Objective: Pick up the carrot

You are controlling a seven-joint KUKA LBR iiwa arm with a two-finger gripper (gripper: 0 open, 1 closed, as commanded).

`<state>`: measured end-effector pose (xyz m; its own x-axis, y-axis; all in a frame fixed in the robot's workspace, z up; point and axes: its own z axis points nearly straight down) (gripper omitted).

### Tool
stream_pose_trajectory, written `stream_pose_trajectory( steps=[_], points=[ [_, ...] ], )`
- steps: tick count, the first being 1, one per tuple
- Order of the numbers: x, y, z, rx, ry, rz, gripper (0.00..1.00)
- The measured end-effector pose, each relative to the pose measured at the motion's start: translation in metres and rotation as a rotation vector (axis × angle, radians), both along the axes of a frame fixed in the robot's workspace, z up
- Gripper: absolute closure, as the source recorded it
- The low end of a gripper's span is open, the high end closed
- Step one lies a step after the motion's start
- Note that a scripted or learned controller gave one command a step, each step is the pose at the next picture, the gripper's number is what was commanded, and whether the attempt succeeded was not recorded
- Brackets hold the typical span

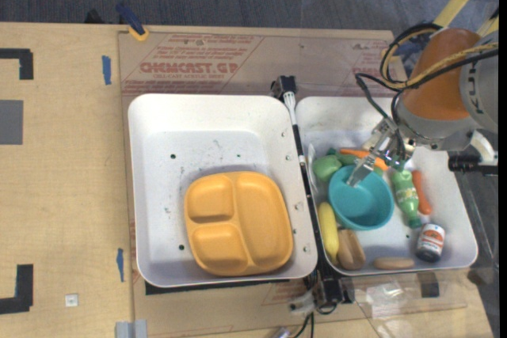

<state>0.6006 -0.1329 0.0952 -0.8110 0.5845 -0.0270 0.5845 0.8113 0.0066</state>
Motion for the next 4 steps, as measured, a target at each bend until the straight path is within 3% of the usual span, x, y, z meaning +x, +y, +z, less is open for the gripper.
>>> stream_pose_trajectory(
  steps=[1, 2, 3, 4],
  points=[
    [-0.028, 0.004, 0.002, 0.002, -0.010, -0.228, 0.00],
    [-0.044, -0.009, 0.001, 0.011, -0.011, -0.559, 0.00],
    [-0.037, -0.010, 0.021, 0.011, -0.034, -0.557, 1.00],
    [-0.106, -0.074, 0.008, 0.013, -0.029, -0.498, 1.00]
  ],
)
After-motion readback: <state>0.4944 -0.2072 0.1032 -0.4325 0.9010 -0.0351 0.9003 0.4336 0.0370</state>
